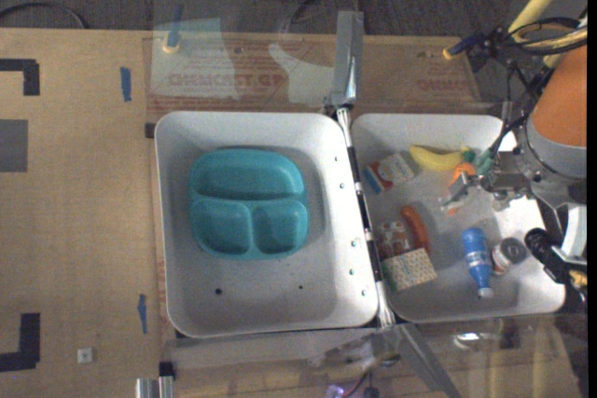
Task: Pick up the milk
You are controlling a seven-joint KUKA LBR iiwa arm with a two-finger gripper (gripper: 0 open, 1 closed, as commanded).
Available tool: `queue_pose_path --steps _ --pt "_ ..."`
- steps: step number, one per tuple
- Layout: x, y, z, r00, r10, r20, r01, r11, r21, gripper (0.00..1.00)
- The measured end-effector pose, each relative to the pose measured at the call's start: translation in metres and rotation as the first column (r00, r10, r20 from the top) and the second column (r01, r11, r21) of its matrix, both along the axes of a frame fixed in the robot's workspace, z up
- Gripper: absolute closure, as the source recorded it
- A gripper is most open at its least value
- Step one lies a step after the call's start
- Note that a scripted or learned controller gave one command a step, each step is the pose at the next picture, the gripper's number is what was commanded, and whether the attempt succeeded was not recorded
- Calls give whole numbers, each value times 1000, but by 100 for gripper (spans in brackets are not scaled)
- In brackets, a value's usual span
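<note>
Milk not yet lifted; arm poised over the right bin.

The small white milk carton with red side lies near the upper left corner of the right white bin, beside a yellow banana. The grey two-finger gripper hangs apart from it toward the right edge; its opening cannot be told. The whole grasp remains.

A grey robot arm with an orange band reached in from the right edge. Its gripper pointed left and hung low, with small dark fingers at the tip.
</note>
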State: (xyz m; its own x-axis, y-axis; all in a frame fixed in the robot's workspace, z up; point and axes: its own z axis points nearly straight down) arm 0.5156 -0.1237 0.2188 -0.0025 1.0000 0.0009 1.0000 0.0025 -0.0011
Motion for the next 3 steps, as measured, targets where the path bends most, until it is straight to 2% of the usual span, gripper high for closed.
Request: queue_pose_path --steps 1,2,3 --pt "-35 -22 217 999 -40 3 40 999 -2 0" --pt "-33 -20 228 999 -35 6 35 999 -5 100" --pt "-36 -85 217 1000 -6 5 6 1000 -4 100"
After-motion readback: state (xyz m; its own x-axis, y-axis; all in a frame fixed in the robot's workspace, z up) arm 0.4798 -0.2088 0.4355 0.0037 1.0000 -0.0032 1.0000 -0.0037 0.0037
